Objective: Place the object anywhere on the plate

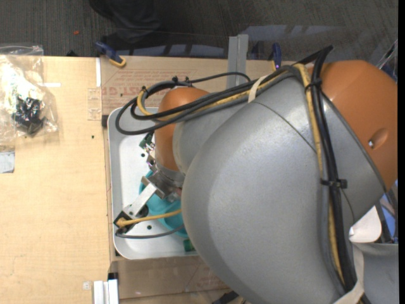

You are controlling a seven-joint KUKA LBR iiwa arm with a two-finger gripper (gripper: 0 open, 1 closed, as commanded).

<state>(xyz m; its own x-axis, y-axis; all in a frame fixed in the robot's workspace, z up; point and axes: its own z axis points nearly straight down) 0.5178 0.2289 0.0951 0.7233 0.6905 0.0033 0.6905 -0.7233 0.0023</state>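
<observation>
The grey arm with its orange band reaches down into the left white bin [120, 170] and covers most of it. A teal plate [166, 205] shows as a small patch under the wrist, near the bin's lower part. My gripper [161, 181] sits just above that teal patch, largely hidden by the arm. A small green piece [147, 143] peeks out beside the wrist higher in the bin, and another green bit [188, 246] shows at the arm's lower edge. Whether anything is held is hidden.
A clear plastic bag of small black parts [24, 103] lies on the wooden bench top at the far left. Brown cardboard [158, 75] borders the bin at the back. The arm hides the right bin.
</observation>
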